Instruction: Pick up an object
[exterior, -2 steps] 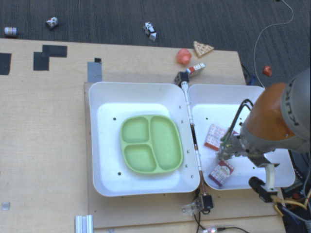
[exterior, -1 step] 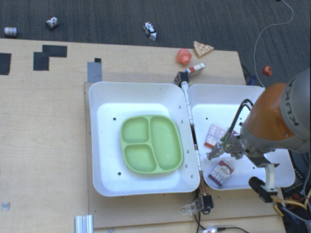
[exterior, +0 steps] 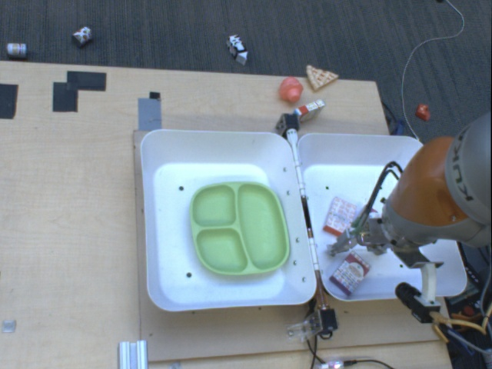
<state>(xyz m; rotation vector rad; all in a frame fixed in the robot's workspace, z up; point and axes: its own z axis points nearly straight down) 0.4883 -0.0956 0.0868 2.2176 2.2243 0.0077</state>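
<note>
In the right bin [exterior: 346,164] lie two small packets: a red-and-white one [exterior: 338,215] near the middle and a dark red one [exterior: 350,274] at the front. My gripper [exterior: 344,244] hangs low between them, just above the dark red packet, with its metal fingers [exterior: 339,247] pointing left. The grey arm with its orange band [exterior: 427,187] reaches in from the right and hides the bin's right part. Nothing shows between the fingers.
The left bin [exterior: 165,206] holds a green divided plate [exterior: 239,227]. Behind the bins on the bench lie a red ball [exterior: 290,89], a pizza-slice toy [exterior: 321,76] and a small tube [exterior: 310,108]. Cables run at the right edge.
</note>
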